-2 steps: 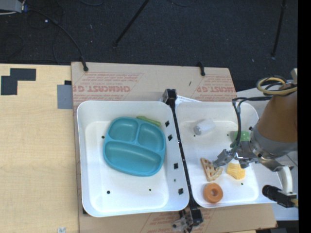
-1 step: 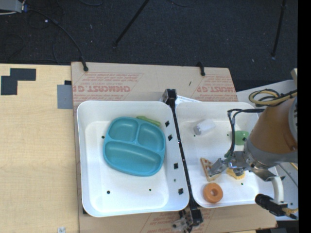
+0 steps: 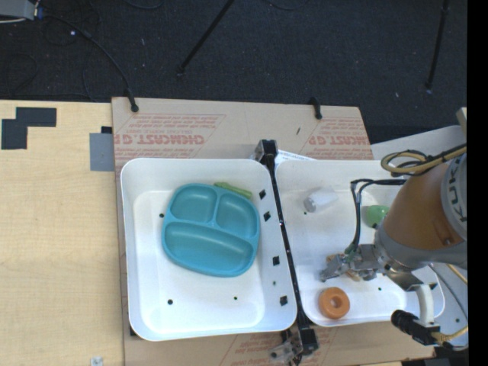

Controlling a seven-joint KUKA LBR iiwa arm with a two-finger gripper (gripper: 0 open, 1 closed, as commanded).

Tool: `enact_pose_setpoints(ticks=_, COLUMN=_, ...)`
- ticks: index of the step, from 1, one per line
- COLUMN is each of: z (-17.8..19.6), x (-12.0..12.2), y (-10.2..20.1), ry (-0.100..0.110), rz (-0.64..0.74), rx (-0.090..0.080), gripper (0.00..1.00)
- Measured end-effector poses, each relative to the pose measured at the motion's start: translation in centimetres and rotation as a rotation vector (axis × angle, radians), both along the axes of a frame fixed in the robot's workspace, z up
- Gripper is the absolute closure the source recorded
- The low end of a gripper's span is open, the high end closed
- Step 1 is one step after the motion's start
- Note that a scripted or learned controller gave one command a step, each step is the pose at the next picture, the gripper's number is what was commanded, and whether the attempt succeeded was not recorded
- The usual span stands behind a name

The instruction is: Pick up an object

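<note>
My gripper [image 3: 336,266] is low in the right bin [image 3: 328,178], its fingers pointing left just above the bin floor. An orange ring-shaped object [image 3: 334,302] lies just below it near the bin's front wall, apart from the fingers. A small white object [image 3: 319,201] rests toward the back of the right bin. A green object [image 3: 374,214] peeks out beside the arm's orange band. In the left bin [image 3: 145,280] lies a teal divided plate [image 3: 211,229], with a green item [image 3: 234,189] half hidden behind its far edge.
A black divider with clips [image 3: 276,235] runs between the two bins. Cardboard [image 3: 191,132] lies under and behind the bins. Cables loop over the arm at the right. A wooden bench top [image 3: 53,242] stretches to the left.
</note>
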State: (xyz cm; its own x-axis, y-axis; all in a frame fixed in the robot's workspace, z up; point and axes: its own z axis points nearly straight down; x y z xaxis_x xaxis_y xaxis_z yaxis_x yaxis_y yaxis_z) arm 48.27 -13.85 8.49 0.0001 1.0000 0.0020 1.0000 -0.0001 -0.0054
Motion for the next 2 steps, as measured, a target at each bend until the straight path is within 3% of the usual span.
enact_pose_setpoints(ticks=1, z=1.0, x=0.1, y=-0.1, ry=0.003, rz=-0.004, rx=0.003, gripper=1.0)
enact_pose_setpoints(ticks=2, z=4.9, x=-0.1, y=-0.3, ry=-0.002, rz=-0.001, rx=-0.001, gripper=1.0)
